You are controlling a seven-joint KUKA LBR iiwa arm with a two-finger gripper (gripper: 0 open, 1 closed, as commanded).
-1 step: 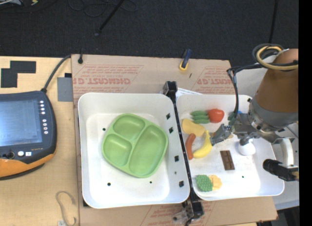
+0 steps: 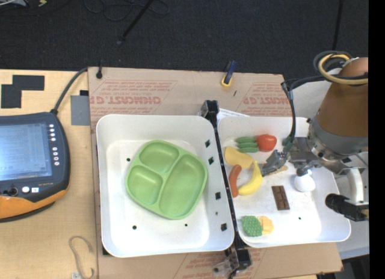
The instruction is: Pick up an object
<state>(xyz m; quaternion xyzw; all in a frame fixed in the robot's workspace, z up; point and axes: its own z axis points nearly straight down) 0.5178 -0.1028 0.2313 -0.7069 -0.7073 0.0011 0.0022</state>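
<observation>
Banana [image 2: 254, 181], curved smooth yellow plastic, lies in the right bin [image 2: 337, 226] touching a red sausage [image 2: 234, 181]; the claw [image 2: 275, 162] hangs just beside it, its grip impossible to tell

Two white bins, the left bin [image 2: 114, 151] and right bin [image 2: 325, 223], sat there. One green divided plate [image 2: 166, 178], one banana [image 2: 252, 181], one carrot [image 2: 255, 144], one corn cob [image 2: 257, 225], one brown block [image 2: 280, 197], one white ball [image 2: 304, 183].
</observation>
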